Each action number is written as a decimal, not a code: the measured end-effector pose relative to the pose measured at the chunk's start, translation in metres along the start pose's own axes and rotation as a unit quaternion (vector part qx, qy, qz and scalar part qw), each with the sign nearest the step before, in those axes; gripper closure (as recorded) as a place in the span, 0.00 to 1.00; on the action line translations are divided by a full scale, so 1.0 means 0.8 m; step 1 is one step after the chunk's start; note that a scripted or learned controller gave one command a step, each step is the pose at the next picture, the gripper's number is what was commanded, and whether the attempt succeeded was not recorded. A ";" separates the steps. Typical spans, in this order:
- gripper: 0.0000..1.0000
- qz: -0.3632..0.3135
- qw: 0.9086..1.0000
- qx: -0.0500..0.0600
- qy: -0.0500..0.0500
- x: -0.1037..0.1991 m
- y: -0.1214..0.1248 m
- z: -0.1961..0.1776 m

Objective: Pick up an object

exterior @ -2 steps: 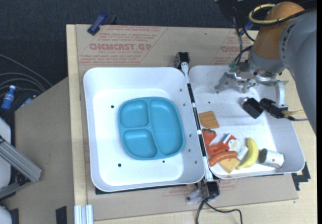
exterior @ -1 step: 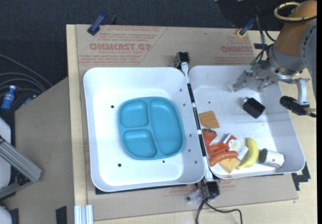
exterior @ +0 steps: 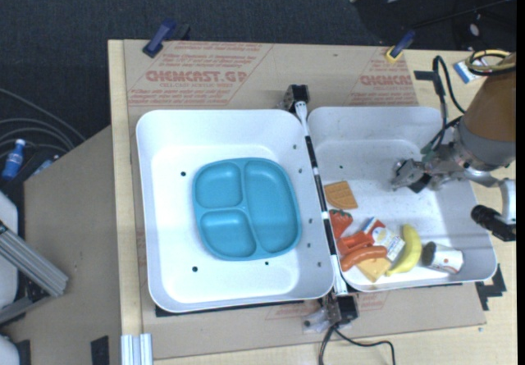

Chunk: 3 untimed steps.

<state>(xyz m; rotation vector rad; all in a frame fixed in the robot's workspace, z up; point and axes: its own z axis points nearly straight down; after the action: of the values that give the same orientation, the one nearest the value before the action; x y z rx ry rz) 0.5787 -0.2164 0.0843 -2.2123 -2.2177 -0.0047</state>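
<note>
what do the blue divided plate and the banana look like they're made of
Blue plate: probably moulded plastic, with a matte, uniform colour and soft rounded dividers. Banana: likely a plastic toy, judging by its smooth, even yellow surface, though a real one can't be ruled out.

A blue plate (exterior: 246, 208) (three compartments) lies in the left bin (exterior: 156, 191).
</note>
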 end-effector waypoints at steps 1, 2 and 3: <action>0.00 -0.001 1.000 -0.001 0.001 -0.002 0.048 0.000; 0.00 0.000 1.000 -0.002 -0.002 0.003 0.095 -0.001; 0.00 -0.001 1.000 0.006 0.005 0.000 0.109 0.000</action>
<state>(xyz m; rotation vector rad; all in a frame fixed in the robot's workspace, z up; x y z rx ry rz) 0.6657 -0.2160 0.0836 -2.1998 -2.2074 -0.0015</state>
